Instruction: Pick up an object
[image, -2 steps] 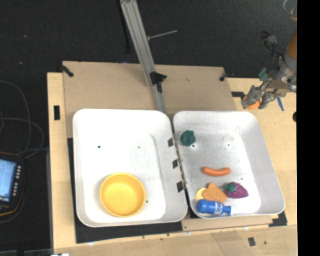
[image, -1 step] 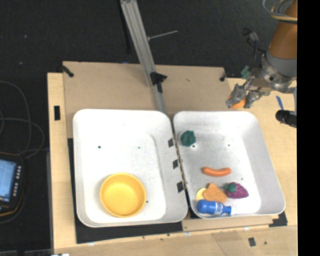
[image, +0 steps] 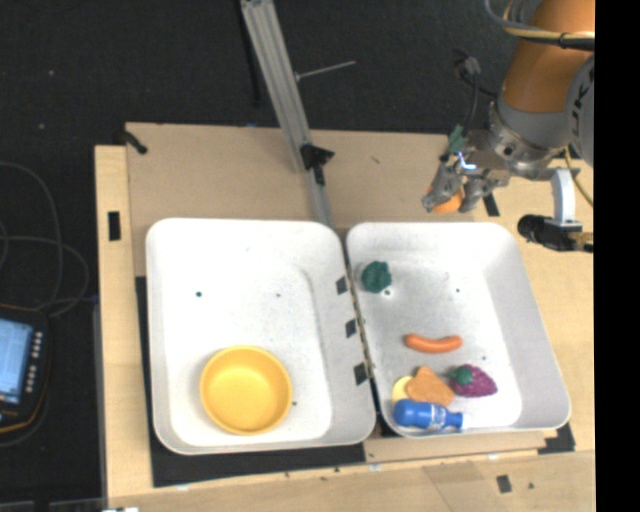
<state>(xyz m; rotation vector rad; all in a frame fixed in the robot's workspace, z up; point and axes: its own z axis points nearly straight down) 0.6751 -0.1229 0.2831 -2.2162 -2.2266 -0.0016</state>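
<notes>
My gripper (image: 458, 196) hangs above the back edge of the right bin (image: 500, 250), raised off the bench. A small orange object (image: 450, 203) shows between its fingers, and the fingers are closed on it. Lower in the right bin lie a dark green lump (image: 376, 276), an orange sausage-shaped piece (image: 433, 343), a purple toy (image: 472, 381), a tan wedge (image: 430, 386) and a blue bottle (image: 425, 416). A yellow bowl (image: 246, 389) sits in the near part of the left bin (image: 200, 260).
A slanted metal pole (image: 290, 110) rises from the back between the two bins. A black fitting (image: 545, 230) sticks out beside the right bin's far right corner. A screen device (image: 15, 365) lies off the bench at left.
</notes>
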